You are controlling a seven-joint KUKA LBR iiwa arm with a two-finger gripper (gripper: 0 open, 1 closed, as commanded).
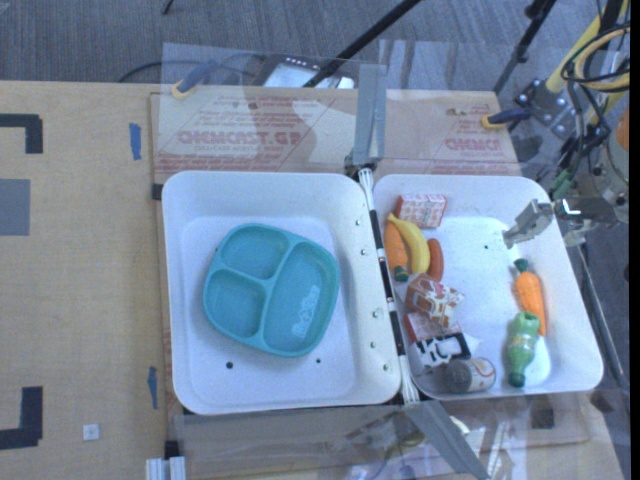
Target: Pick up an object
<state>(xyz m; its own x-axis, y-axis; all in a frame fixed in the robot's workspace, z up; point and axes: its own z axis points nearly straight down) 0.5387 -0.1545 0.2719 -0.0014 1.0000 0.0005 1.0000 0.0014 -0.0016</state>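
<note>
The right bin [480,243] holds several small objects. A red-and-white box [422,208] lies at its far left, with a banana [412,246] and a red-orange piece [435,258] just below it. A crinkled snack packet [435,303] sits mid-left, above a black-and-white card [442,348] and a small can [470,373]. A carrot [529,294] and a green bottle [520,344] lie along the right side. My gripper [528,224] hangs over the bin's upper right, just above the carrot, with nothing seen in it.
The left bin [190,218] holds a teal divided plate [270,288]. A ridge [375,268] separates the two bins. Cables and a stand [570,98] crowd the back right, next to the arm.
</note>
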